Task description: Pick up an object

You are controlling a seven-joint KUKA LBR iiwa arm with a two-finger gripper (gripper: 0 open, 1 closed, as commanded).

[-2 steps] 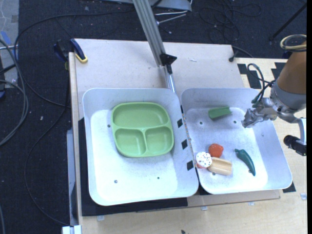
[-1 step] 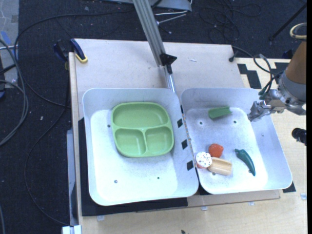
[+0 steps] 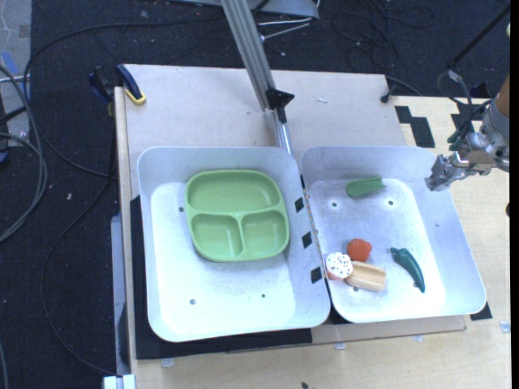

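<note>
Above the right bin's [image 3: 454, 241] far right rim the claw [image 3: 444, 174] hangs, grip state unclear, well apart from the green pickle [image 3: 365, 186], tomato [image 3: 359, 250] and dark green pepper [image 3: 408, 267].

Tool [image 3: 442, 174] at right edge, arm reaching in.

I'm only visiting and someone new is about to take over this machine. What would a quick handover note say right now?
Gripper: above the right bin's far right rim, nothing between its fingers.
Right bin: green pickle-like piece near the back, red piece, round white piece touching a tan bun-like piece, dark green pepper.
Left bin: green divided plate.
Done: nothing picked.
Left: descend, grasp one object, lift.
</note>
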